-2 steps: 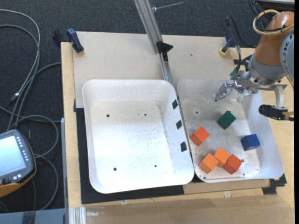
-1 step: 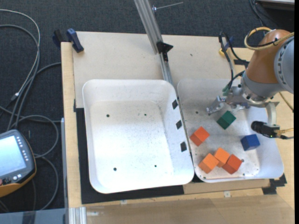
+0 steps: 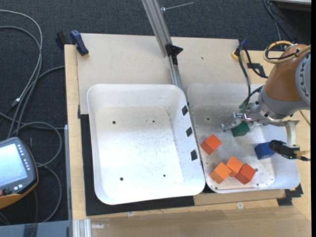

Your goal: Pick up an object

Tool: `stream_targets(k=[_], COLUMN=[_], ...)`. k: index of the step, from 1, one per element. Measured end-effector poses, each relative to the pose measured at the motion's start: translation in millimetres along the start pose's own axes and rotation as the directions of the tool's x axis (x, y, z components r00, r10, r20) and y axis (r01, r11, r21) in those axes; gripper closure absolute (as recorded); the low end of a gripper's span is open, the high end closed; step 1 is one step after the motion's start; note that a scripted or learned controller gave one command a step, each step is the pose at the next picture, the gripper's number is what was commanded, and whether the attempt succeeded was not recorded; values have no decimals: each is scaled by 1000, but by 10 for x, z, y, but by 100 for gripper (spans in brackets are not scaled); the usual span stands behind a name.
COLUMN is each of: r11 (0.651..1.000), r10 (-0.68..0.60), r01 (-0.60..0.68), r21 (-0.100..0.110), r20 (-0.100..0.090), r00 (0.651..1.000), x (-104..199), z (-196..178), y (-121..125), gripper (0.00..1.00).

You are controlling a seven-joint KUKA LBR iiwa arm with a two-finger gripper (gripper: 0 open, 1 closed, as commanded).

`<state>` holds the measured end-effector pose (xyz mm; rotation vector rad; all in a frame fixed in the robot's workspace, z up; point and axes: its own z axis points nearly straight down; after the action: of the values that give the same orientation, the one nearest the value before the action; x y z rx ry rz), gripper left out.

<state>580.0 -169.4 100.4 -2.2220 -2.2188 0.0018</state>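
My gripper [image 3: 238,123] hangs over the back middle of the right bin [image 3: 217,102], reaching in from the right. A small green block [image 3: 241,130] sits directly beneath its tip, partly covered by it; whether it is gripped is unclear. A blue block [image 3: 263,150] lies to the right of the green one, nearer the front. One orange block [image 3: 212,143] rests to the gripper's front left. Two more orange blocks [image 3: 221,172] [image 3: 235,164] and a red-orange one [image 3: 246,174] cluster near the bin's front edge.
The left bin [image 3: 98,132] stands beside the right one, their walls meeting at a ridge with black clips [image 3: 189,131]. A slanted metal pole [image 3: 158,23] rises from the back of the bench. A blue clamp [image 3: 79,42] grips the bench's far left corner.
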Motion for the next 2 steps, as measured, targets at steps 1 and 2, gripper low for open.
stream_targets(k=[1, 2], r11=[1000, 1000], r10=[-2, 1], r01=[2, -1], r21=[-4, -5], r20=[-1, 3], r00=[1000, 1000], x=[13, -353], z=[-103, -370], y=[17, 24], gripper=[100, 100])
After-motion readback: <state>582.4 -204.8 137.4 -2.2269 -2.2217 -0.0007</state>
